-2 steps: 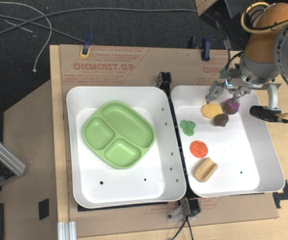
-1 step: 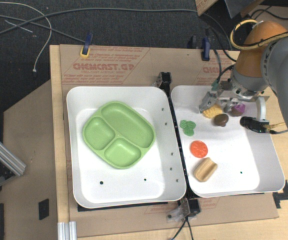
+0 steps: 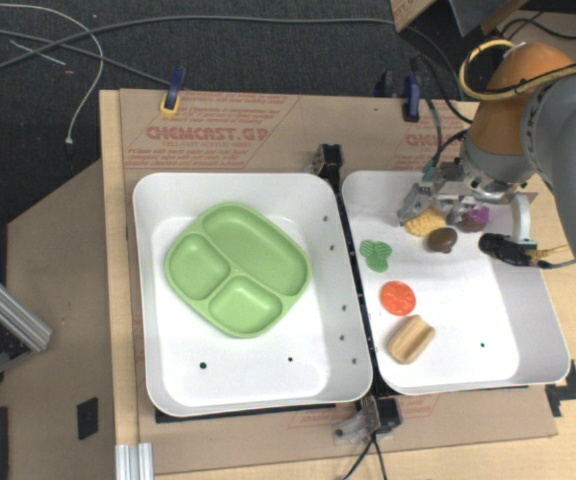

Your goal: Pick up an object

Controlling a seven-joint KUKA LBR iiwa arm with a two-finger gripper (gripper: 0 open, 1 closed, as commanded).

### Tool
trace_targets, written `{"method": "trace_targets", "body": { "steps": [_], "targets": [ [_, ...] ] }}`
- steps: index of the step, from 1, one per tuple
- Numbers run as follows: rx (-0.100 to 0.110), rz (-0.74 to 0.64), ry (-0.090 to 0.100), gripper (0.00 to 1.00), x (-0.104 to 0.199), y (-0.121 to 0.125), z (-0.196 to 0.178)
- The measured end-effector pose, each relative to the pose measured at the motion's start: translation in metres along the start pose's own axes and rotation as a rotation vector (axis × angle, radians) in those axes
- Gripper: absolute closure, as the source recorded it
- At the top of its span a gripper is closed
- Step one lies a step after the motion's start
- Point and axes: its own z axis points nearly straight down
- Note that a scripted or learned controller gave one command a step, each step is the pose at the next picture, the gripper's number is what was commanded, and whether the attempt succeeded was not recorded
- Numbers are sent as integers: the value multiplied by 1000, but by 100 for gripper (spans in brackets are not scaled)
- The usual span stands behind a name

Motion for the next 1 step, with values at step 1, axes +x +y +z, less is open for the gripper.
{"method": "trace_targets", "body": {
  "steps": [1],
  "targets": [
    [-4,-1,-1,100,0,1,-12]
  ]
}}
